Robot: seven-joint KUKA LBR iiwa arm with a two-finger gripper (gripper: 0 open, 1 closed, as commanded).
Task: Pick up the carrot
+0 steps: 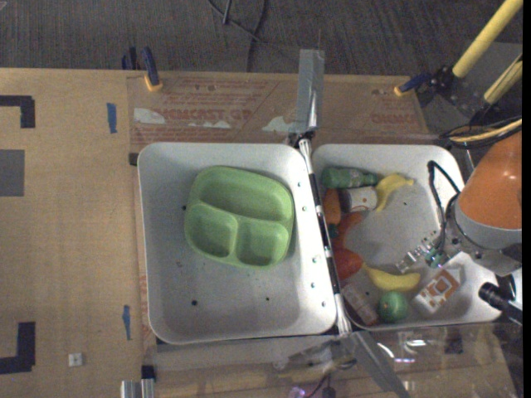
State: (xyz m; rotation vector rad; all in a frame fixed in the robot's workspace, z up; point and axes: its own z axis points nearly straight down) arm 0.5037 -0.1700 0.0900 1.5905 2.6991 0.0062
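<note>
Camera view: carrot (333, 206) lying against the right bin's (419, 157) left wall, crowded between a green bottle (348, 177) and a tomato (348, 263); gripper (419, 254) hovering near a banana (392, 279), well apart from the carrot, its state impossible to tell; risking grabbing a neighbour or jamming against the wall.

left bin (166, 222): white | divided plate (239, 215): pale green | right bin (415, 160): white | carrot (333, 206): orange | bananas (393, 279): yellow | bottle (348, 177): dark green | round fruit (393, 306): green | carton (438, 289): white, orange print | arm band (498, 185): orange
</note>
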